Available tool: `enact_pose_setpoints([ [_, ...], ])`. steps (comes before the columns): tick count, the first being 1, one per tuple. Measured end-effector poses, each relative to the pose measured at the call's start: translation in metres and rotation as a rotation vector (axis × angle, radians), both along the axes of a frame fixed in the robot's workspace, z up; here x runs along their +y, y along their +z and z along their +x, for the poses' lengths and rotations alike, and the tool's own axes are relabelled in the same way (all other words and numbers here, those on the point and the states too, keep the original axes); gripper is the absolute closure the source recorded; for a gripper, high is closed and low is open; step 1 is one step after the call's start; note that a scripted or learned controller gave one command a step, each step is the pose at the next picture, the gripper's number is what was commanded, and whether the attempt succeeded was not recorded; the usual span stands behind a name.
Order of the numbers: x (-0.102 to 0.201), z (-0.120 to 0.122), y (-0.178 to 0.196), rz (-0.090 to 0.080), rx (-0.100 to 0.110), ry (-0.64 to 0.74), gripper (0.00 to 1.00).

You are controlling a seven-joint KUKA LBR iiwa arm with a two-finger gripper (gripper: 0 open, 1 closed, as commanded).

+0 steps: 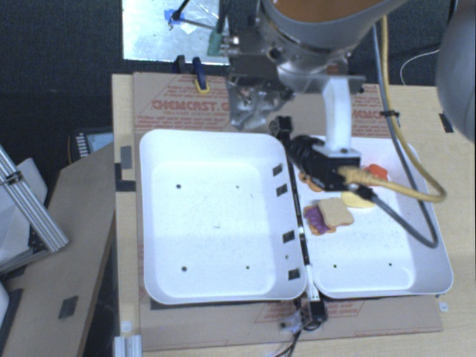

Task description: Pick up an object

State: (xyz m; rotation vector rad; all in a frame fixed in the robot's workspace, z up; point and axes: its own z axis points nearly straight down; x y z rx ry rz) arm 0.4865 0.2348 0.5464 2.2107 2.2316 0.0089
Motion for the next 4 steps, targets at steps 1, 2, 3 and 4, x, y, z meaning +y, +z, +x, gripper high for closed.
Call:
enact_pose_setpoints([
  [1, 0.0, 0.0, 0.0, 0.0, 0.001, 0.001, 0.0],
  [2, 0.0, 0.0, 0.011, 0.002, -0.002, 0.005, 1.0],
  [3, 0.001, 0.0, 0.022, 0.004, -0.003, 0.009, 1.0],
  [4, 0.001, 0.0, 0.022, 0.003, -0.002, 0.01, 0.0],
])
